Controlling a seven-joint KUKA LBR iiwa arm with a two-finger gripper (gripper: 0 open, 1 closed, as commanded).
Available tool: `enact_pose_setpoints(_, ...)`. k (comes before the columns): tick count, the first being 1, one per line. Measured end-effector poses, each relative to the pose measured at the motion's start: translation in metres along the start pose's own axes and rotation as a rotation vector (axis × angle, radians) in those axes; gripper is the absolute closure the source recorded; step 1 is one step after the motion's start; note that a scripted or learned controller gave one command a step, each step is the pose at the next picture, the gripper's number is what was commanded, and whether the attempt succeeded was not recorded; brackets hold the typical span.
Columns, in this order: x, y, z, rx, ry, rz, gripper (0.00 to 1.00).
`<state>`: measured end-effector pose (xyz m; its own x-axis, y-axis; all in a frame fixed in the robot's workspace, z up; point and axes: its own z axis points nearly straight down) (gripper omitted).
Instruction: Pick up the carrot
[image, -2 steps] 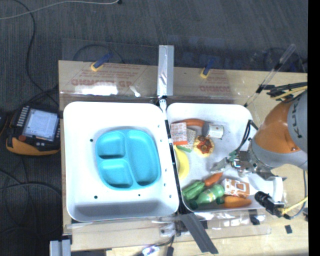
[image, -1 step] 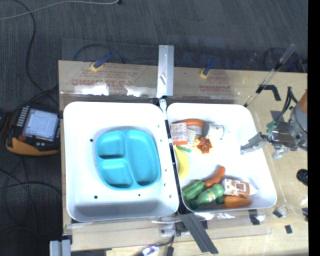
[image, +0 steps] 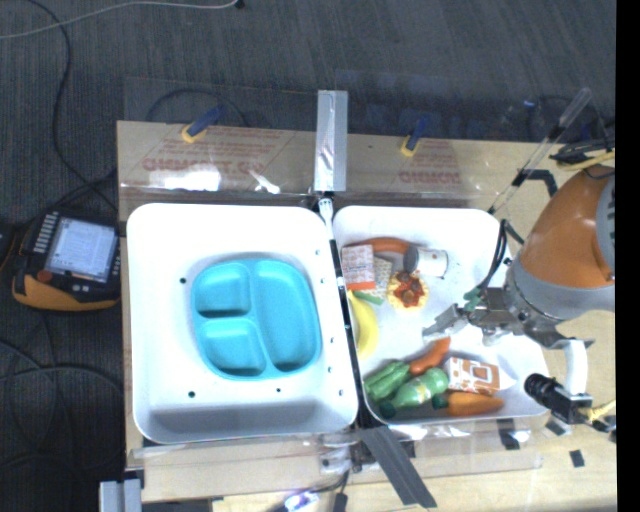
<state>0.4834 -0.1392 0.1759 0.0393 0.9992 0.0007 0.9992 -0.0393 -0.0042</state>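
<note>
The carrot (image: 432, 354) is a short tapered orange piece lying at a slant in the right bin (image: 480, 222), just above the green vegetables (image: 405, 384). My gripper (image: 463, 318) hangs over the right bin's middle, slightly up and right of the carrot, with nothing visibly held. The grey arm with its orange band (image: 570, 240) reaches in from the right.
Around the carrot lie a small orange-and-white carton (image: 472, 375), a longer orange piece (image: 475, 404) at the front wall, a banana (image: 364, 325), a red-and-yellow item (image: 408, 290) and a wrapped packet (image: 358, 266). The left bin holds a blue divided tray (image: 255, 315).
</note>
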Motion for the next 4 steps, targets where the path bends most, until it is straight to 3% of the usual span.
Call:
enact_pose_setpoints(1, 0.078, -0.003, -0.007, 0.0, -0.001, -0.047, 0.0)
enact_pose_setpoints(2, 0.01, 0.002, 0.084, -0.008, -0.003, -0.051, 0.0)
enact_pose_setpoints(3, 0.016, 0.051, 0.086, -0.011, -0.007, -0.337, 0.0)
enact_pose_setpoints(4, -0.036, 0.148, 0.086, -0.012, -0.007, -0.441, 0.0)
